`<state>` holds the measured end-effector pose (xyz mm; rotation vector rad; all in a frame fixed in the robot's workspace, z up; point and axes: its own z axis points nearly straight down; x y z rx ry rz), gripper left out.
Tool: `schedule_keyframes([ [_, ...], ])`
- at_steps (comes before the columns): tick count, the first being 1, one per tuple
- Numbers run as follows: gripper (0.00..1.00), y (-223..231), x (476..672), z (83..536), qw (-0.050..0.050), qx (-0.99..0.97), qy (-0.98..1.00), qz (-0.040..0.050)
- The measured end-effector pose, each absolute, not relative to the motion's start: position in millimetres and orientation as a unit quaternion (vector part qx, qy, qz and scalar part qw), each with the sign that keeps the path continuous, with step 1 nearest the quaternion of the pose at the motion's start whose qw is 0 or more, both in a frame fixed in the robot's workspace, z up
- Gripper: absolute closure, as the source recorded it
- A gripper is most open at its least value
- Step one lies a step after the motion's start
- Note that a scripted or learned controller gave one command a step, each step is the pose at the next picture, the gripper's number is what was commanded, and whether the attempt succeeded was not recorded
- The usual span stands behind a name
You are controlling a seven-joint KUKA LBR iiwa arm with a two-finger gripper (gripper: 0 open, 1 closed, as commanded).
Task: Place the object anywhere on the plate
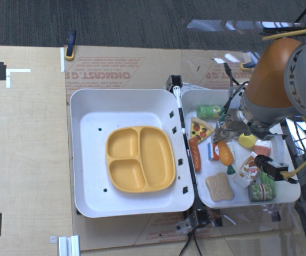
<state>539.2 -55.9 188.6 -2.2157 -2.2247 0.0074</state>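
A yellow plate (141,159) with three compartments lies in the middle of the left bin (83,143), with nothing on it. My gripper (220,136) hangs low over the left part of the right bin (289,196), reaching down from the grey and orange arm (273,81). Just below it lies an orange carrot-like toy (225,154), with a pizza slice (199,128) to its left. The wrist hides the gripper's tips, and I see nothing held.
The right bin also holds a green can (209,111), a sausage (195,154), a bread slice (219,186), a yellow lemon (247,140), a white packet (247,170) and a green bag (261,190). The ridge (184,143) where the bins meet separates them.
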Motion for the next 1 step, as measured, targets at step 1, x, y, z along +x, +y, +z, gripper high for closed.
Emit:
schedule_keyframes([
  [1,0.00,-56.0,539.2,188.7,0.001,-0.706,-0.708,0.0023],
])
